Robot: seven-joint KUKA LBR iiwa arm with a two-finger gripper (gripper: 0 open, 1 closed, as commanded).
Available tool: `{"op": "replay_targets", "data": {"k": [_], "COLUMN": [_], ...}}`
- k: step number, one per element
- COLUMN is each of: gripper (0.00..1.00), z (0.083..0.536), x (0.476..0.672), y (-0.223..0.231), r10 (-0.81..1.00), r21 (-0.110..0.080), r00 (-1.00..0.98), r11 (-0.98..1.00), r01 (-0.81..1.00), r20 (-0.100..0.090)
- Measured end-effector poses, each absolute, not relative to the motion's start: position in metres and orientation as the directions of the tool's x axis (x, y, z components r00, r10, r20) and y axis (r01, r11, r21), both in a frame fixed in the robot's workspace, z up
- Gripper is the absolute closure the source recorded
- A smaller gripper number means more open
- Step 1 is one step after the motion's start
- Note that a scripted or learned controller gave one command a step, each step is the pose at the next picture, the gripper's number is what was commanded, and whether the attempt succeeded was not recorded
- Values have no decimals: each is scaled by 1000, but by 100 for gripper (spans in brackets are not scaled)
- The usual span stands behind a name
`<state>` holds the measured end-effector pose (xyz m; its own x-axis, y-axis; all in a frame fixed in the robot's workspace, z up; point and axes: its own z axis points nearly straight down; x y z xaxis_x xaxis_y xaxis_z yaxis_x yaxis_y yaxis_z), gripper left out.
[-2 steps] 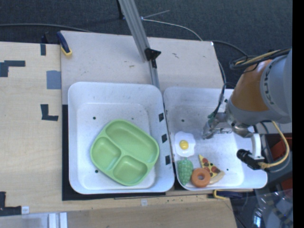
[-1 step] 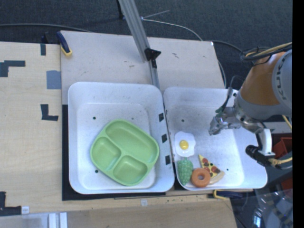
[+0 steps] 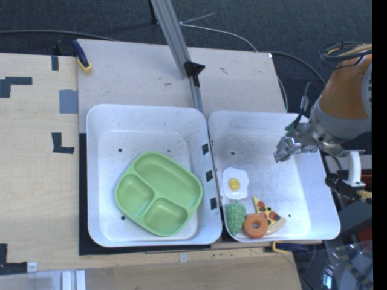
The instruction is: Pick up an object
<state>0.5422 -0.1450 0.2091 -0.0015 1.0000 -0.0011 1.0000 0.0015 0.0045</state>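
Several toy foods lie in the front of the right bin [image 3: 314, 186]: a fried egg [image 3: 234, 184], a green vegetable piece [image 3: 235, 214], an orange donut [image 3: 255, 225] and a pizza slice [image 3: 268, 211] partly under the donut. My gripper [image 3: 284, 151] hangs over the bin's right middle, up and to the right of the egg and apart from every toy. Nothing shows between its tips.
A green three-compartment plate [image 3: 158, 193] lies in the left bin [image 3: 97, 162]. A metal pole [image 3: 175, 32] slants down to the seam between the bins. A blue and yellow clamp [image 3: 81, 55] sits at the bench's back left. Cables run behind and to the right.
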Motion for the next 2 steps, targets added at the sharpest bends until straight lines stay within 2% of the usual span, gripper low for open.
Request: {"op": "replay_targets", "data": {"k": [1, 2], "gripper": [100, 100], "z": [219, 212], "x": [532, 530], "y": [-84, -28], "r10": [1000, 1000], "r21": [-1, -3], "r00": [-7, -7], "r11": [7, 7], "r01": [1000, 1000], "r20": [2, 2]}}
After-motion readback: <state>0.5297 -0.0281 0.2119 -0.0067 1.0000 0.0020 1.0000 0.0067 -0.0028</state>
